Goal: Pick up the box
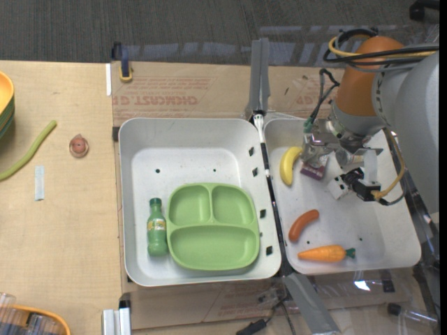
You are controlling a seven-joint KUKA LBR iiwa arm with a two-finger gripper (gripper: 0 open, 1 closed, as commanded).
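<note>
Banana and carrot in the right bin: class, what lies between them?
In the camera view, a sausage lies on the bin floor between the banana above and the carrot below, touching neither.

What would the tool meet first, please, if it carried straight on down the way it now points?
Probably the small purple box lying in the right white bin beside the yellow banana: the tool sits right over it, though from this slanted view depth is uncertain.

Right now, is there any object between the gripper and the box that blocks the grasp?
Nothing visible blocks it. The gripper is directly over the small purple box in the right bin. The banana lies just beside the box, toward the left bin.
</note>
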